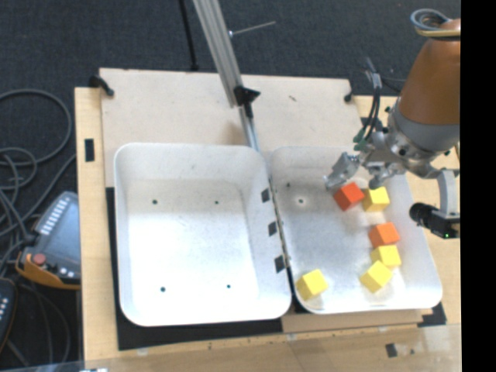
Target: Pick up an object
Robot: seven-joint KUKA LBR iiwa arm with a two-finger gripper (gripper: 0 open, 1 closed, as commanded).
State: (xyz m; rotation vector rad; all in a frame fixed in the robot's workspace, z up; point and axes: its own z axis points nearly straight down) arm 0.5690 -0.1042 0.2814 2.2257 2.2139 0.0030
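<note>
Even, diffuse overhead light falls across the pale wooden bench [178, 107], bright enough to wash the two shallow white plastic bins [194, 231] almost to blank, their speckled floors barely holding texture. Shadows are short and soft: a thin dark line under the bins' near rims, and small smudges beside the yellow and orange foam cubes [380, 239] just below the two-finger gripper [358, 178]. The grey arm with its orange band [430, 76], above and right of the gripper, looks soft-edged and slightly blurred. The dark carpet [93, 22] far left of the tool swallows detail. The whole frame is coarse, low-resolution and mildly grainy.
</note>
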